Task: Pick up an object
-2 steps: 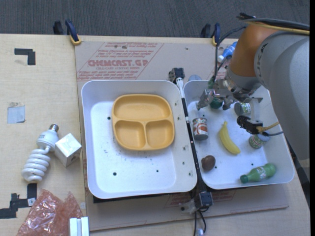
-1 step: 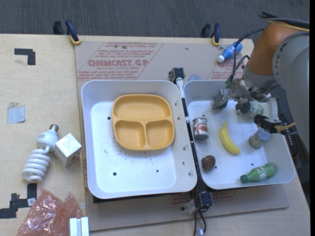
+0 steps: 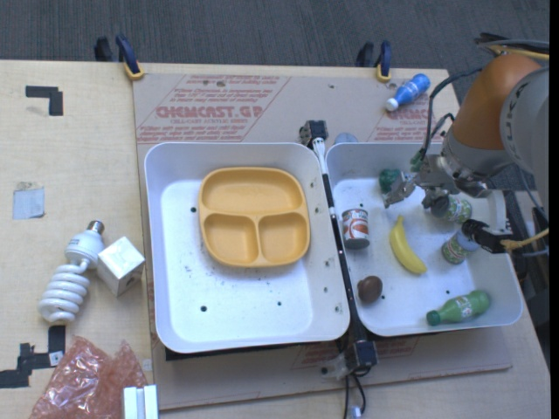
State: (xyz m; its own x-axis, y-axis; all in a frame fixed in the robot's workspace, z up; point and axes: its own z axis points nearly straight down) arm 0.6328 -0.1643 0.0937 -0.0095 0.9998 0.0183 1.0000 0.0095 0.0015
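- Green bottle (image 3: 459, 307) lies in the right bin (image 3: 502, 317), at its front edge
- Banana (image 3: 406, 248), can (image 3: 355, 228) and brown ball (image 3: 370, 288) lie left of it
- Gripper (image 3: 417, 182) hangs over the bin's back; its closure cannot be judged
- Yellow tray (image 3: 254, 215) sits in the left bin (image 3: 175, 321)

bench (image 3: 79, 173): two white bins (image 3: 175, 312), bulb (image 3: 68, 279), cube (image 3: 120, 264), blue bottle (image 3: 408, 92)

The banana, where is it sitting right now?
In the camera view the banana lies in the right-hand bin, near its middle, between the small can on its left and the green bottle lower right.
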